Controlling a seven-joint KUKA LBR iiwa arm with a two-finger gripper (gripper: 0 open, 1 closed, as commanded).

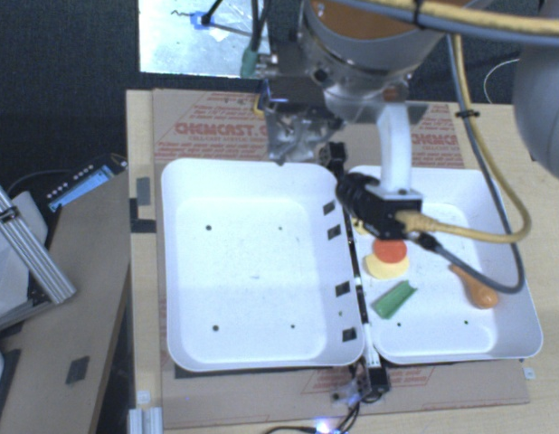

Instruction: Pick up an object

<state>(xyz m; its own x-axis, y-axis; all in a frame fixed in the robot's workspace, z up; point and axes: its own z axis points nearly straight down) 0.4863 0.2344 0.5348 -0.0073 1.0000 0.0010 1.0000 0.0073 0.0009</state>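
We see three small things in the right bin (460,333), all well apart from the claw (298,143). Nearest the divide between the bins lies a round yellow piece (384,267) with a red cap (391,249) resting on its rear part. Just in front of it, towards the near rim, a green block (393,298) lies flat and slanted, close to the yellow piece but, as far as we can make out, not touching it. Further right, an orange spoon (476,289) lies on the bin floor with its rounded end towards the near right corner.

The claw hangs at the rear rim of the left bin (252,278), near that bin's rear right corner, so all three things lie to its right and nearer the camera, across the divide. We see nothing between its tips, and we cannot tell whether it is released or clenched, since its lower end is blurred against the rim.

Both bins sit side by side on a cardboard sheet (207,127) with red lettering, which lies on the desk (80,269).
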